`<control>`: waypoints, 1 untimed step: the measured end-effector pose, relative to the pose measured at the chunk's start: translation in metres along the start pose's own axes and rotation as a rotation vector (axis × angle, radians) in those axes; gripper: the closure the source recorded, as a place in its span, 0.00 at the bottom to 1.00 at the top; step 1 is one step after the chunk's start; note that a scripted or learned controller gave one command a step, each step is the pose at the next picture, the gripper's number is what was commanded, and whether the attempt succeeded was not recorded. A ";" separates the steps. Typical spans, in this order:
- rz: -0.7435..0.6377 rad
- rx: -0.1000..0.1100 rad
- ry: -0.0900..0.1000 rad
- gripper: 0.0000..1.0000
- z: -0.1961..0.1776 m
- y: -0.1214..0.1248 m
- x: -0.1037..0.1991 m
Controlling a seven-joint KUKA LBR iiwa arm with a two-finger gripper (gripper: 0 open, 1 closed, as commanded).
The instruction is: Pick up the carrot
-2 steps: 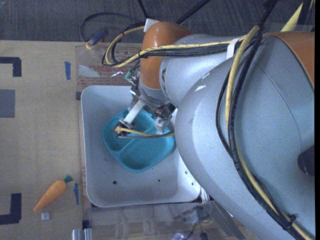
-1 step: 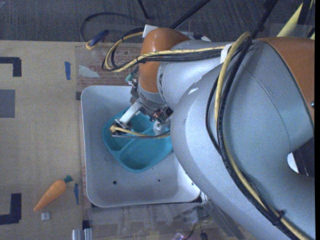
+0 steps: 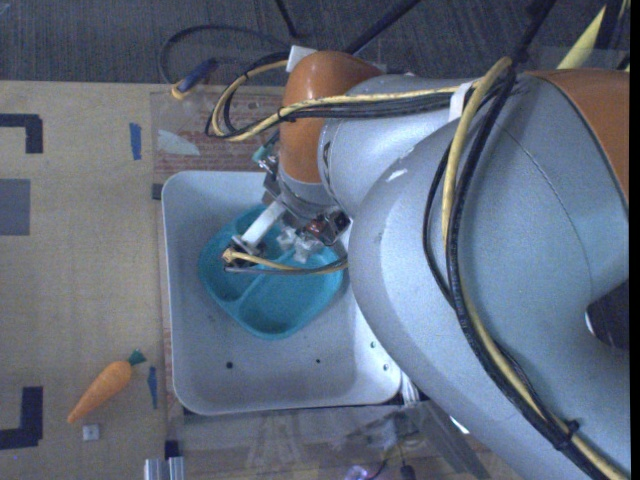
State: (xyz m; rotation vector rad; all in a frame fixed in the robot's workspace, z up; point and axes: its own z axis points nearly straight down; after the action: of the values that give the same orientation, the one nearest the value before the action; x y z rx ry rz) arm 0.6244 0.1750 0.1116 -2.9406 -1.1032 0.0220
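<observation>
An orange carrot (image 3: pixel 100 391) with a small green top lies on the wooden bench at the lower left, outside the white bin (image 3: pixel 190 358) and just off its left wall. My gripper (image 3: pixel 288 240) hangs over a blue divided dish (image 3: pixel 270 293) inside that bin, well to the upper right of the carrot. Nothing orange shows at the gripper. The arm's wrist and cables hide the dish's upper right part.
The large grey arm body (image 3: pixel 500 268) covers the right half of the view. Blue tape marks (image 3: pixel 135 140) and black corner marks (image 3: pixel 25 133) lie on the bench left of the bin. Cables (image 3: pixel 200 68) trail across the dark floor behind.
</observation>
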 end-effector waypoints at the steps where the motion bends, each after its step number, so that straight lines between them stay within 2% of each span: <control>1: 0.004 -0.005 0.014 1.00 -0.117 -0.066 -0.009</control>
State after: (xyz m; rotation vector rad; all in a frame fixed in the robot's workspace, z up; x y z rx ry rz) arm 0.5761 0.2194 0.2294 -2.9428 -1.0969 -0.0011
